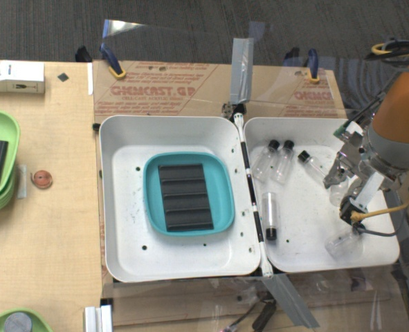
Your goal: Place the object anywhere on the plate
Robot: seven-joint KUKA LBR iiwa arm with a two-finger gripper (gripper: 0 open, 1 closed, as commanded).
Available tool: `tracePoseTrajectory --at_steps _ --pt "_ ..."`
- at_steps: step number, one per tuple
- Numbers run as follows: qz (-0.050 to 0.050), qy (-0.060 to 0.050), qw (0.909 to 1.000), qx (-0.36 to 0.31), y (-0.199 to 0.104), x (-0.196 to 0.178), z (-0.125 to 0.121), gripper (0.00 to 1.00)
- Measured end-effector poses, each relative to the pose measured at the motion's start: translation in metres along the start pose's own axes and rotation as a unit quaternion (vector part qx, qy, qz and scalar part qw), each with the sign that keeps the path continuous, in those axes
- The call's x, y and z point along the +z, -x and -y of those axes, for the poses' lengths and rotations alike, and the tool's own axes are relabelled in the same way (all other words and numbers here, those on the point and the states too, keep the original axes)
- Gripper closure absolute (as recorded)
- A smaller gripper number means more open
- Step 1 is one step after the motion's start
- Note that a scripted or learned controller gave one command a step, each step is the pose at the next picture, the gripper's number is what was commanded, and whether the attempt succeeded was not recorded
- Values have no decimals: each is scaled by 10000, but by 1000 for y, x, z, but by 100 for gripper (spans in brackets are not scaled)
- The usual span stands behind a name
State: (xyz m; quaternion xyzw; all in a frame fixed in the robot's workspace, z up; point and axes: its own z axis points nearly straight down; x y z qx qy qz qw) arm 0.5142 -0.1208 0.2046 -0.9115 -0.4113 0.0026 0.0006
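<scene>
Farthest from the pincer, across the seam between the bins, the teal plate [151, 185] sits in the left bin [121, 241]. It is a smooth, glossy, rounded square with a raised rim, and a black ridged insert [185, 198] covers most of its floor, matte and ribbed crosswise. In the right bin [308, 254], a lone vial [270, 216] lies lengthwise against the wall on the plate's side, well apart from the pincer: clear, slim, cylindrical, black cap toward the bench's [45, 254] front edge. Nearer the pincer lie two capped vials [282, 164] side by side, then a loose black cap [304, 156], small and blocky, just beside it. The pincer [337, 175] hangs low over the bin's far right, and whether it is spread or pressed together I cannot tell; nothing is visibly pinched in it. A further clear vial [342, 244] lies close by, on the pincer's near side, hard to make out against the white floor. The task's thing is probably one of these vials, none yet on the plate. A good grasp would close across the body at mid-length, since smooth round plastic will likely roll or squirt out, then set it down along the ribs so that it settles
</scene>
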Motion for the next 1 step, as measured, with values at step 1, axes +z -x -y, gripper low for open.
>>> tracePoseTrajectory --at_steps 1 --pt "-1 1 10000 2 0 0 0 0"
